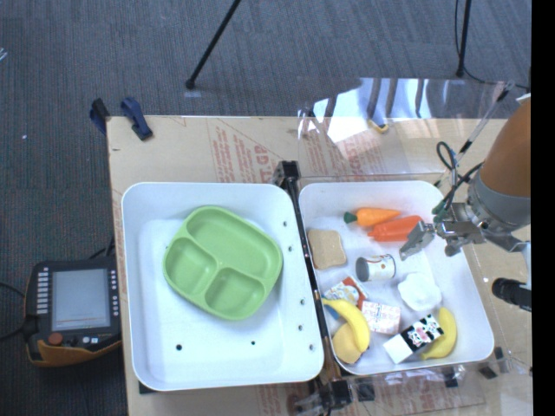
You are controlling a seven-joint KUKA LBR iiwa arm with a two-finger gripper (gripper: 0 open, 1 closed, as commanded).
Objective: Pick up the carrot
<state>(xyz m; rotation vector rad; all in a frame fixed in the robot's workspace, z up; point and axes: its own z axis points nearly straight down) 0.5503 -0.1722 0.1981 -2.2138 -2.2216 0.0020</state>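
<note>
The carrot (pixel 375 217), orange with a green stub at its left end, lies on its side at the back of the right bin (pixel 395 189). A redder orange vegetable (pixel 395 228) lies against its front side. My gripper (pixel 433 242) hangs over the right part of this bin, just right of that vegetable's tip and a short way right of the carrot. Its two fingers are spread and open, with nothing between them.
The right bin also holds a bread slice (pixel 327 248), a small can (pixel 375 268), a white cup (pixel 419 291), two bananas (pixel 347 323) (pixel 444 334) and small cartons (pixel 381 316). A green divided plate (pixel 224 261) sits in the left bin (pixel 139 232).
</note>
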